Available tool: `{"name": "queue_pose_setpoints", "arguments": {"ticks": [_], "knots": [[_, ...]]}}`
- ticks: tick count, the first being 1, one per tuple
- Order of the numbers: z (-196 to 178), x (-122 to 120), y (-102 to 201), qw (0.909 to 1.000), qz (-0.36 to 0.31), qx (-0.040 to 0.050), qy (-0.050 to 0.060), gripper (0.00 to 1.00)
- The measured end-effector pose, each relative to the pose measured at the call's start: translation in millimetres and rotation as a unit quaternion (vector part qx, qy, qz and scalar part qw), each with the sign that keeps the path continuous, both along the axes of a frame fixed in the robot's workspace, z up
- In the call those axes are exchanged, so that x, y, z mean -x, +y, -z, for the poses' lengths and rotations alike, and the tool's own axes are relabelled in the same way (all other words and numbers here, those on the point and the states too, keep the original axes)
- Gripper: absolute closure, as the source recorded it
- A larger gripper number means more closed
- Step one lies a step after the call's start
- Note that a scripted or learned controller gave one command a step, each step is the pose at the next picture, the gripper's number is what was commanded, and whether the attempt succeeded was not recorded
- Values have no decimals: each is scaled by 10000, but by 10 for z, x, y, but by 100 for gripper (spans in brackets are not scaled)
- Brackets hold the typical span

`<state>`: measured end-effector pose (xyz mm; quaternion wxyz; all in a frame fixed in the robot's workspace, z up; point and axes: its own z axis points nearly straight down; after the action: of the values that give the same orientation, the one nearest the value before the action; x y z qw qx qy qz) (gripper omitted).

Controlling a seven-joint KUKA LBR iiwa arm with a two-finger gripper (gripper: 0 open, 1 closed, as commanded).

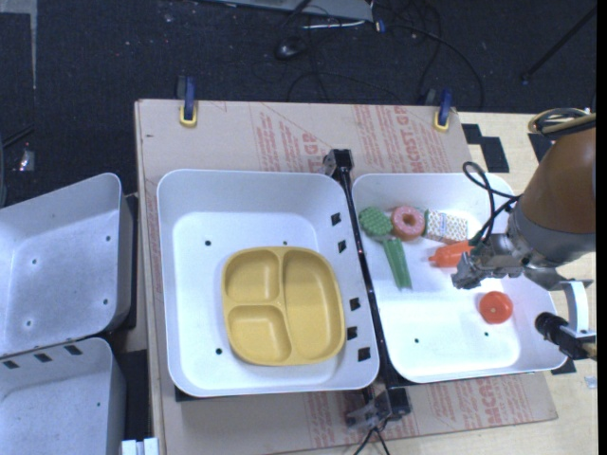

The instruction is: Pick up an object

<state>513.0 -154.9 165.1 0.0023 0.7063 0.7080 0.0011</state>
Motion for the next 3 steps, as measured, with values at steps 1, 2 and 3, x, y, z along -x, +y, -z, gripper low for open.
{"name": "queue_pose_setpoints", "arguments": {"ticks": [1, 2, 3], "knots": [[-630, -41, 30, 10000, -6, 3, -10, 100], [-779, -49, 31, 10000, -3, -3, 12, 100], [-817, -76, 570, 10000, -30, -17, 24, 100]]}}
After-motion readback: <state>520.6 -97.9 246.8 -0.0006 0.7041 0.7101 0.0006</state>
